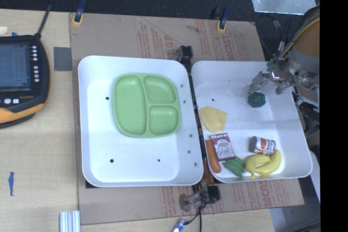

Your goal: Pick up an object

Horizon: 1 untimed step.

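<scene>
White plastic makes up the two shallow bins I see side by side on the bench (49,144), which is pale wood with a brown cardboard sheet (157,35) under the bins. The left bin (95,117) holds a light green divided plate (145,105) with three compartments, lying flat near its middle. The right bin (239,76) holds the loose things: a dark green round object (256,99) near the far right, a yellow wedge (212,118) by the left wall, a small red and white packet (222,146), a small can (263,145) on its side, a banana (265,164), a green vegetable (235,166) and an orange carrot (213,157) along the near edge. My arm comes in from the right, and its claw (270,83) sits just above and beside the dark green round object, fingers spread wide apart, with nothing between them. A handheld control pad (19,79) rests on the bench at far left.
</scene>
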### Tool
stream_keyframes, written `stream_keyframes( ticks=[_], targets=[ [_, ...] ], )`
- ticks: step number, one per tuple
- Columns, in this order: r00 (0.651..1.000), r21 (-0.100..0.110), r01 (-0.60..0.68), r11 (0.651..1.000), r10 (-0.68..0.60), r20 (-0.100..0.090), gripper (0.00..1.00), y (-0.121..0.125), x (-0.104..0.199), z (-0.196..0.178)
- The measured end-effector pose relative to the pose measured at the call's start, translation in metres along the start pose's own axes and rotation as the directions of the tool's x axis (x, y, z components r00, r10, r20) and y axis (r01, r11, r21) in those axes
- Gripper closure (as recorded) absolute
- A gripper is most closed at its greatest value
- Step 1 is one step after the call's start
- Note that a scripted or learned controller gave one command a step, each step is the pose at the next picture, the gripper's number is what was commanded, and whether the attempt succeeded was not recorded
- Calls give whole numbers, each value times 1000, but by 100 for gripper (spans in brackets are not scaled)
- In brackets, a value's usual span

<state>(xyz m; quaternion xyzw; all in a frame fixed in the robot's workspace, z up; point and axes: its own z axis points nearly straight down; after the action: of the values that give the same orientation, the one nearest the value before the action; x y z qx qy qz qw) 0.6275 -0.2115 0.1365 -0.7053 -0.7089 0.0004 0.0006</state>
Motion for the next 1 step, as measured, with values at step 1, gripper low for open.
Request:
stream_keyframes(
  ticks=[1],
  targets=[
    [1000,4,2,1000,-2,1,0,-8,10,45]
  ],
)
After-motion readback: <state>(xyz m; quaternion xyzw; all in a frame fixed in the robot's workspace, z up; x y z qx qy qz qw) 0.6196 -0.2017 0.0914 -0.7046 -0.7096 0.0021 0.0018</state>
